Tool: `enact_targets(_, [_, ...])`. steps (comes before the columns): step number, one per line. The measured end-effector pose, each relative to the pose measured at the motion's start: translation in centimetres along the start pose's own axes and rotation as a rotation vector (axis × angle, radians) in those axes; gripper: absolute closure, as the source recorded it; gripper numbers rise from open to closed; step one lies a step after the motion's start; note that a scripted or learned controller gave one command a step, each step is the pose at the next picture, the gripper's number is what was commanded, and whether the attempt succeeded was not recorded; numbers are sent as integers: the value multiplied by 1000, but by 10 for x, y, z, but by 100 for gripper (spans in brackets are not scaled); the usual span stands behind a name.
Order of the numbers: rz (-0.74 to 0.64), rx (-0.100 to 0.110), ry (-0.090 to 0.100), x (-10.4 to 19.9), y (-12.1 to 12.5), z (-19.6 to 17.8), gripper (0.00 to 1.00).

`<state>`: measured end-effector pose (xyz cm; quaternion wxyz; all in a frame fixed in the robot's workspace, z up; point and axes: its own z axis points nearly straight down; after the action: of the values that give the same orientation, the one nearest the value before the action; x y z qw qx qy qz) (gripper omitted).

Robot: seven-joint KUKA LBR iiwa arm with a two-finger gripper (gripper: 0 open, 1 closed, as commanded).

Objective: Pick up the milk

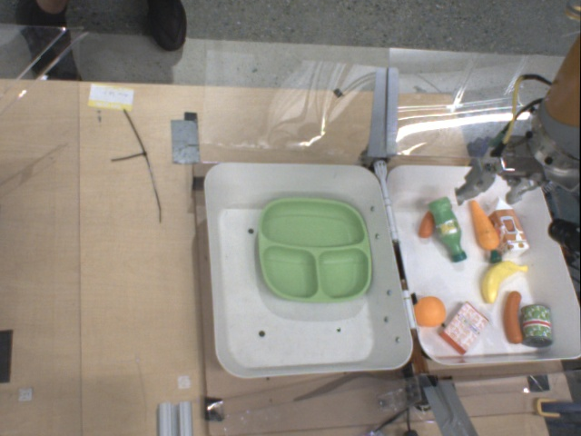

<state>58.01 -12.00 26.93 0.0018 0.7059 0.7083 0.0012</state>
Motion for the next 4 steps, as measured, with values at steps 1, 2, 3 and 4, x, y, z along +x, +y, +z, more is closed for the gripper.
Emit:
enact_targets(1, [12, 0, -2, -72, 26, 35, 0])
enact_targets(2, [-32, 2, -1, -117, 45, 129, 0])
enact_targets(3, [-33, -6, -5, -118, 47, 115, 100])
enact_targets(4, [-33, -6, -4, -118, 47, 115, 0])
